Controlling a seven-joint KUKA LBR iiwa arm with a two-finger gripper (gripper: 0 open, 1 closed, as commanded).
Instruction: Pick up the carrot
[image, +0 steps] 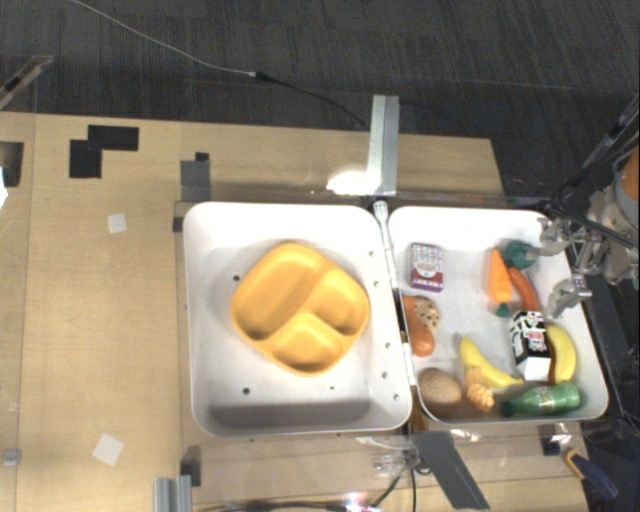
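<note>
Fingers (570, 296) of the two-finger gripper (562, 265) stand apart, nothing between them; we note it at the right rim of the right bin.

We log the rest by size:
- Pale wooden bench (90, 340), bearing both bins.
- Left shallow white bin (215, 400), holding a yellow divided plastic plate (300, 305).
- Right shallow white bin (470, 225), holding the small items.
- Green plastic bottle (545, 400), lying along the near wall.
- Yellow toy banana (563, 352), near the right wall.
- Orange tapered plastic carrot (497, 277), lying lengthwise in the far right part of the right bin, near the gripper but apart from it.
- Slender red-orange piece (524, 290), just beside the carrot on the gripper's side.
- Teal-green tuft (519, 252) at their far ends; we cannot tell which it belongs to.
</note>
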